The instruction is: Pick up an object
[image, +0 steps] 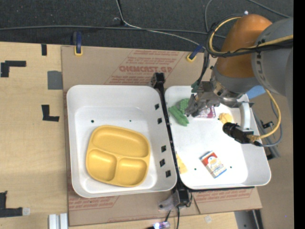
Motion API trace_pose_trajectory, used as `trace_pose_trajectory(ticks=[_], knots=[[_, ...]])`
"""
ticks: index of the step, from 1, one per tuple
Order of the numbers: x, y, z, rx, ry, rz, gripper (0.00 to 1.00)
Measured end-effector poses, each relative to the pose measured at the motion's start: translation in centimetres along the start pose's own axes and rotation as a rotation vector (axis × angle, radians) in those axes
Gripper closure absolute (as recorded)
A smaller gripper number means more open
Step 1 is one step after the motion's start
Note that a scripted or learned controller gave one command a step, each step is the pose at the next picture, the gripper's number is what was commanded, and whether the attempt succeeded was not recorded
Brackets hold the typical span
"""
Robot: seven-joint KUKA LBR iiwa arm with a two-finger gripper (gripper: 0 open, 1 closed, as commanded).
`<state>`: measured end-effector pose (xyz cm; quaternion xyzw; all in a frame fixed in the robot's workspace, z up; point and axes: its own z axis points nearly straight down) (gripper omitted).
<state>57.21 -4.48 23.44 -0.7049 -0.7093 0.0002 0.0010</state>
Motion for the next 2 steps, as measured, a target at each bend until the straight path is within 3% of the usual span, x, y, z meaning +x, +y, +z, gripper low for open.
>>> trace_pose_trajectory(ticks=[2], knots=[[10.2,-4.5,1.4,0.002,0.0,0.0,1.0]])
